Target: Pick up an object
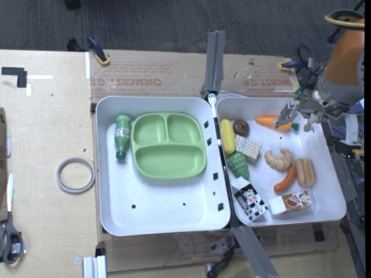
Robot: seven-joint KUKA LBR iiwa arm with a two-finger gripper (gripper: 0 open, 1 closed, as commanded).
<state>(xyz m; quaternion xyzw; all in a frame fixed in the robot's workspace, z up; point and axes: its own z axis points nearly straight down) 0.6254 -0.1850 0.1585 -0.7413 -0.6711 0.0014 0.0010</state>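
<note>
Two bins (116,213): white plastic, smooth, faintly glossy. Divided plate (169,145): green plastic, smooth, satin sheen. Bottle (122,135): green translucent plastic. Toy foods, among them a corn cob (227,136) and a croissant (279,158): moulded plastic, slightly shiny. Counter (40,143): pale wood, matt. Sheet (151,74) behind the bins: brown printed cardboard, matt. Gripper (288,119): bare metal.

Pale wooden bench (46,132) with two white bins (110,213), tape ring (76,175), scissors (10,236).

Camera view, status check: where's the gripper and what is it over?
Gripper low in right bin, at the carrot's tip. Nothing visibly held. Croissant and donut nearby, apart.
</note>
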